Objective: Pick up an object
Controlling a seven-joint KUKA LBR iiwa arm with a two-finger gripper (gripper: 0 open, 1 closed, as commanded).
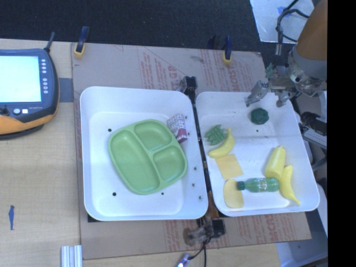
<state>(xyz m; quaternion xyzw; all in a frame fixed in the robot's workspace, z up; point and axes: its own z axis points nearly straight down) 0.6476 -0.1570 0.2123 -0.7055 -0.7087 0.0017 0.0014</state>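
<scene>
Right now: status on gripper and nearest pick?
Gripper open, above right bin far edge, holding nothing. Dark green round object just below it, untouched. Nothing crowding it.

The pale wooden worktop (39, 188) carries a brown printed cardboard sheet (139, 68) bearing two shallow white bins (94, 102) (303, 149), beside an orange-edged handheld screen pendant (25, 88).

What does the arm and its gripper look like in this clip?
The arm enters at the right edge: an orange band above a grey wrist section, with a thin dark cable looping beside it. The gripper is a small grey metal assembly with two slim fingers, sunlit and slightly blurred. No markings can be made out.
</scene>
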